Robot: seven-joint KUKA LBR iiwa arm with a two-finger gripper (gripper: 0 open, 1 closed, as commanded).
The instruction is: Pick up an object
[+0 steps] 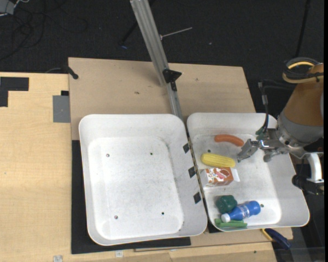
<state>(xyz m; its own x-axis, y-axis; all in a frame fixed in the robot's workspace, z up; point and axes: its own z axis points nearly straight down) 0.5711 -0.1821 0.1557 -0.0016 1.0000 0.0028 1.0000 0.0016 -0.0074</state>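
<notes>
The likeliest target, a yellow corn cob [218, 160], lies on its side near the middle of the right bin [295, 214], close to that bin's left wall. Just above it is an orange sausage-shaped piece [229, 140], and just below it a flat red-and-white packet [218, 176]; further toward the bin's near edge a dark green lump [226, 203] sits touching a blue bottle [245, 210] lying on its side, with a thin green strip [233, 223] against the rim. The claw [253, 149] hangs low inside this bin, just right of the corn and sausage, its fingers spread apart with nothing between them, so nothing is gripped yet. Its low, open posture beside the cluster suggests an approach toward a grasp, probably on the corn or sausage. The left bin [93, 146] sits alongside on the surface [27, 173].
</notes>
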